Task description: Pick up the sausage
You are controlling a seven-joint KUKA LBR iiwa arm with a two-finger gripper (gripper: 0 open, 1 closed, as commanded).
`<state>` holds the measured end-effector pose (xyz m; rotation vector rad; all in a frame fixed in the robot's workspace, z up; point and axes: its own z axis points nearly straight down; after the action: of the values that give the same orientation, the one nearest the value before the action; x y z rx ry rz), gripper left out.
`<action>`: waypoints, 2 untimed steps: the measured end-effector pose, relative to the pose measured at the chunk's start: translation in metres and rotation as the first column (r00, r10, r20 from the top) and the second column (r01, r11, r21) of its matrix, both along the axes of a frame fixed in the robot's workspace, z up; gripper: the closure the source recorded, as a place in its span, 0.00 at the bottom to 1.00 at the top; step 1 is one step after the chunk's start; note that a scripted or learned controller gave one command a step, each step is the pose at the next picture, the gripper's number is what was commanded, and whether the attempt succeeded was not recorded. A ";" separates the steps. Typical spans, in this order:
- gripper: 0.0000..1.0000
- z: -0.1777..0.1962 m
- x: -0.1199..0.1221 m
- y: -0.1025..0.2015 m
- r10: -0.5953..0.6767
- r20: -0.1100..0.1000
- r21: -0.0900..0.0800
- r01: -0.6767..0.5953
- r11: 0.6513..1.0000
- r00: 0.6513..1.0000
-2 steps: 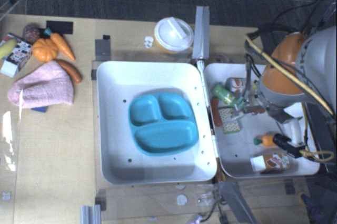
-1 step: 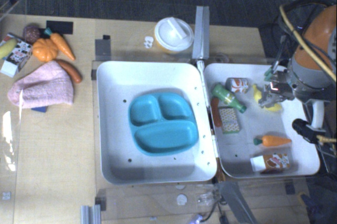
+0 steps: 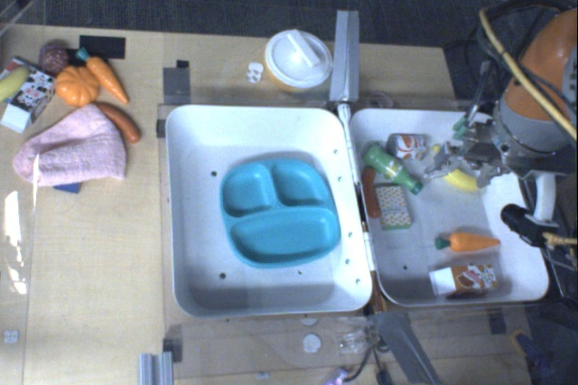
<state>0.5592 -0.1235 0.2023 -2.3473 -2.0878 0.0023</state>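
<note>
The sausage [image 3: 368, 191] is a thin red-brown stick lying along the left wall of the right bin [image 3: 533, 284], beside a checked waffle-like piece [image 3: 393, 204]. My gripper [image 3: 458, 161] hangs over the upper middle of the right bin, well to the right of the sausage. It is just above a yellow fruit [image 3: 462, 181] and close to a small can [image 3: 408, 145]. Nothing shows between it and the sausage except a green bottle [image 3: 392, 167].
The right bin also holds a carrot [image 3: 470, 241] and a brown-labelled bottle [image 3: 462, 279]. A blue divided plate [image 3: 280, 211] lies in the left bin [image 3: 190, 193]. A white bowl [image 3: 299, 58] and toy foods with a pink cloth [image 3: 72, 150] sit outside the bins.
</note>
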 end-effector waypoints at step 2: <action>0.00 -0.109 -0.051 0.006 0.290 0.032 -0.010 -0.289 0.957 0.957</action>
<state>0.5084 -0.1177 0.0935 -2.0332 -2.4289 -0.0306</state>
